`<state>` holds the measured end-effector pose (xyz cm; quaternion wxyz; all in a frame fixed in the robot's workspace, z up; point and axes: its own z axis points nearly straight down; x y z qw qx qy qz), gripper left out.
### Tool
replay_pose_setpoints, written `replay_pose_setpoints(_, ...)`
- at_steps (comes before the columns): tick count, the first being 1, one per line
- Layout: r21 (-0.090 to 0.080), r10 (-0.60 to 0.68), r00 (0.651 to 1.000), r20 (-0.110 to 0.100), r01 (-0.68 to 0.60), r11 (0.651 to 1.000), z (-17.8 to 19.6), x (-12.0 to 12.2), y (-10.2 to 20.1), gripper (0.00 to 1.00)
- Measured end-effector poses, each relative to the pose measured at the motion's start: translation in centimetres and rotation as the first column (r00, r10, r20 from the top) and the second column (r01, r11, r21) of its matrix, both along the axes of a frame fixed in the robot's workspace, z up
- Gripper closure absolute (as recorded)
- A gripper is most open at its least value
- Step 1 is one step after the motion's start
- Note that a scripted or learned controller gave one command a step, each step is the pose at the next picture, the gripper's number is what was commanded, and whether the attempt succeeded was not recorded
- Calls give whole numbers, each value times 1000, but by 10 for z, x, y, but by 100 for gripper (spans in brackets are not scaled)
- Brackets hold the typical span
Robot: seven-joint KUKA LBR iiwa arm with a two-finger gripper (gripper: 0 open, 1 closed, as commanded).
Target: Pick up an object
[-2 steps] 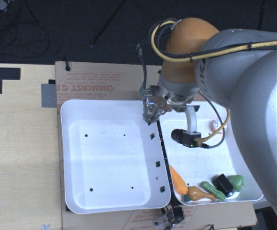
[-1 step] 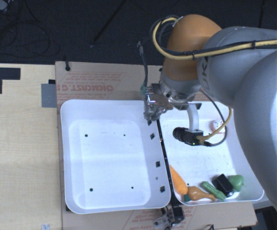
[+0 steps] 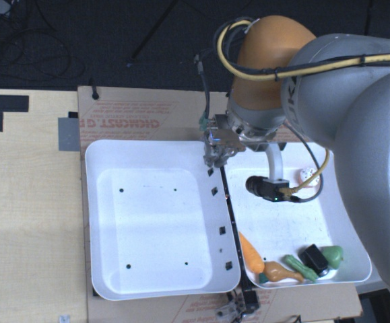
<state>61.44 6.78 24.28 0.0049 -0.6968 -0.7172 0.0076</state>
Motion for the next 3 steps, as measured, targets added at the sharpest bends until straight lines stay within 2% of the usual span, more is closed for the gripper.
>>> replay_pose_setpoints(1, 4, -28, 1000, 10, 28, 1000, -14, -34, 24, 100)
replay_pose_setpoints(2, 3, -28, 1000, 11, 28, 1000, -49, -14, 42, 100)
replay_pose_setpoints(3, 5, -26, 1000, 12, 26, 1000, -22, -70, 57, 100)
